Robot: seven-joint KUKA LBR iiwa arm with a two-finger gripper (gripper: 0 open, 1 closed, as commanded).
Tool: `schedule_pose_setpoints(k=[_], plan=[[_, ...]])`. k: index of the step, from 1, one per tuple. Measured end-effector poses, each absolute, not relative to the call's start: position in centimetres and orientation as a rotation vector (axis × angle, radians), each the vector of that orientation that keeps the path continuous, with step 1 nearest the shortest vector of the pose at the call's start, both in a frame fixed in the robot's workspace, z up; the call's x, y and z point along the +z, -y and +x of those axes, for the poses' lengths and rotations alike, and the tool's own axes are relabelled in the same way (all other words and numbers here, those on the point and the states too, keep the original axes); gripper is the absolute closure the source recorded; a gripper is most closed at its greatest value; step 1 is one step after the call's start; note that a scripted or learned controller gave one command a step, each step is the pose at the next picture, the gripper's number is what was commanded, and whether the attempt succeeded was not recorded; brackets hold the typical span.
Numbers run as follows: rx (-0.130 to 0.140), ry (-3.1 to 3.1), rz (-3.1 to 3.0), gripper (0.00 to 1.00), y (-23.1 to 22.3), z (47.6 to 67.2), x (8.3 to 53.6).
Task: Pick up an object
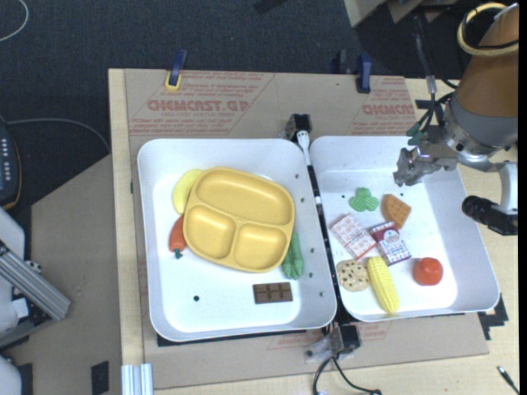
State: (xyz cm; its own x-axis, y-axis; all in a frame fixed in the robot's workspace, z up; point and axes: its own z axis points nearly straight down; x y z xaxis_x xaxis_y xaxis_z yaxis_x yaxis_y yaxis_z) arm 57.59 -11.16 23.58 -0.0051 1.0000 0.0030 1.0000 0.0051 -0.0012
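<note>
My gripper (pixel 407 174) hangs over the back of the right bin (pixel 461 220), just above and behind an orange bread-like wedge (pixel 397 211) and right of a green broccoli piece (pixel 362 199). Nothing shows between its fingers. Lower in that bin lie a pink-and-white packet (pixel 352 234), a small red-and-white packet (pixel 390 243), a chocolate-chip cookie (pixel 353 276), a yellow corn cob (pixel 382 283) and a red tomato (pixel 427 271).
The left bin (pixel 156 220) holds a yellow divided tray (pixel 237 218), a yellow banana-like piece (pixel 184 188), a red pepper (pixel 177 237), a green leafy item (pixel 293 257) and a brown chocolate bar (pixel 272 293). A black divider (pixel 313 192) runs between the bins.
</note>
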Motion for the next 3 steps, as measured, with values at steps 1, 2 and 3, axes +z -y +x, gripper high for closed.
schedule_pose_setpoints(k=[1, 2, 3], plan=[[0.000, 2.224, -2.212, 1.00, 5.7, 54.8, 23.1], [0.001, 2.223, -2.213, 1.00, 1.2, 52.2, 22.7], [0.002, 2.223, -2.212, 1.00, -3.2, 50.7, 21.9]])
